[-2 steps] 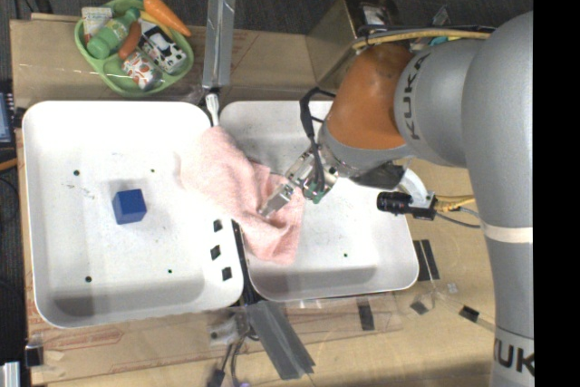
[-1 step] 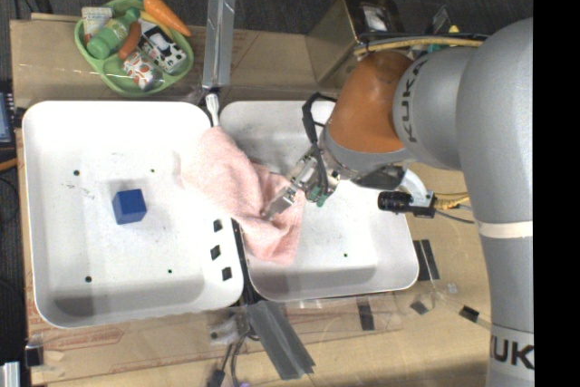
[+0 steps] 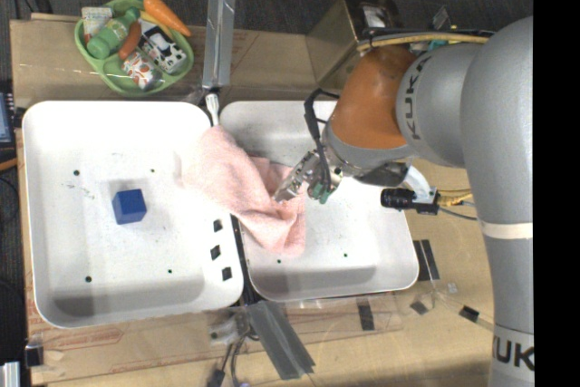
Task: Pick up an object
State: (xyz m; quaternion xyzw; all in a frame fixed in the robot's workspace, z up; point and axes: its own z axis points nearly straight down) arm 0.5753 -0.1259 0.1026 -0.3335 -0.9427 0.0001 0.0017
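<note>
The pink cloth (image 3: 243, 186) lay draped over the wall between the two bins, most of it spilling into the right bin (image 3: 381, 263), one corner in the left bin (image 3: 54, 195). My pincer (image 3: 304, 184) was down at its right edge, touching the bunched fabric; whether my tips were parted or clenched I could not tell, nor whether any fold sat between them. I judged the step to be the grasp itself, lift not yet made. The next move called for a firm pinch on a fold, then a straight rise. The blue cube (image 3: 130, 205) sat well apart in the left bin.
</note>
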